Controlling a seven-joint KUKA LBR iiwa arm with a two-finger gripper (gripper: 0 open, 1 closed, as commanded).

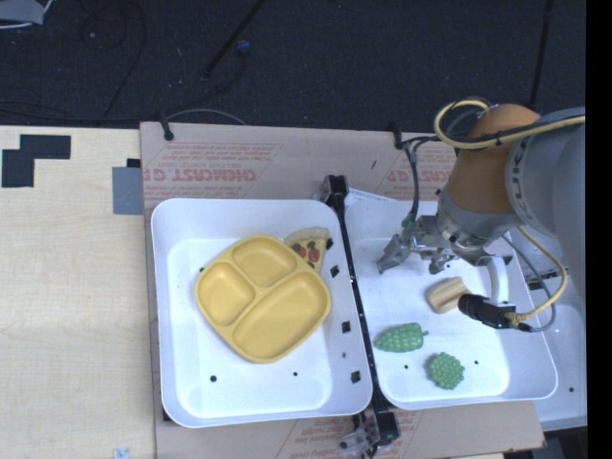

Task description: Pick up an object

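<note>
Nearest the camera, in the right bin (535, 390), lie two green toy items: a knobbly round one (446, 370) by the front wall and a longer leafy one (400, 338) just behind it, toward the divider. Behind these rests a tan cylindrical block (446, 294), the object nearest the arm. In the left bin (182, 371) a yellow divided plate (263, 296) lies flat, with a toy pizza slice (308, 247) partly tucked behind its far edge.

The gripper (421, 253) hangs over the rear of the right bin, just beside the block; whether its fingers are spread or pressed together cannot be determined, and nothing is visible between them.

Assessment: the block appears light, rigid and smooth, likely to roll; a grasp across its short width at mid-length seems advisable. The green items look light, with textured surfaces offering better purchase.
</note>
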